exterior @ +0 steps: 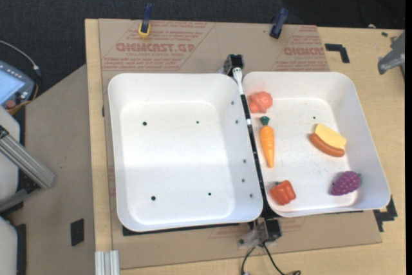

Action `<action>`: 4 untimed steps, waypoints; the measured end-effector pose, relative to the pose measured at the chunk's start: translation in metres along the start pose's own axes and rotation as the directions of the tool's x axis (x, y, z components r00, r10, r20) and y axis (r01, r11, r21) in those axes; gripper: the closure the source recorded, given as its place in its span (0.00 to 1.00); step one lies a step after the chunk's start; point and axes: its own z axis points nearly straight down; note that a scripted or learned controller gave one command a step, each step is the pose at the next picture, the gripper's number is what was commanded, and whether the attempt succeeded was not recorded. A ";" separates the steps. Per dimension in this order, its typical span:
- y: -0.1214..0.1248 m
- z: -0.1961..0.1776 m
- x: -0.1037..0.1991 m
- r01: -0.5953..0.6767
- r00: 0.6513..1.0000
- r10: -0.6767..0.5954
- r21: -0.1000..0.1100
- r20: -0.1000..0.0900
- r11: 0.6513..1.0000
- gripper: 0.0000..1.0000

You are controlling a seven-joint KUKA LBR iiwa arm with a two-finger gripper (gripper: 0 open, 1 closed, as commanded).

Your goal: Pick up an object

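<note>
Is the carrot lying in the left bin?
No, the carrot lies in the right bin, near its left wall, with its green top pointing toward the far side.

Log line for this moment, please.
right bin: carrot, grapes, red pepper, hot dog, pink item | nothing lifted

robot arm, partial view
grey metal piece of the arm (394,55) at the right edge, upper part of the frame; light grey, angular shape with a darker shaded underside, edges hard and flat. too little in frame to tell joints, cables, screws or markings. orange band not made out.
</note>
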 end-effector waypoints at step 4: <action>0.000 0.000 0.000 0.000 1.000 0.000 0.000 0.000 1.000 0.00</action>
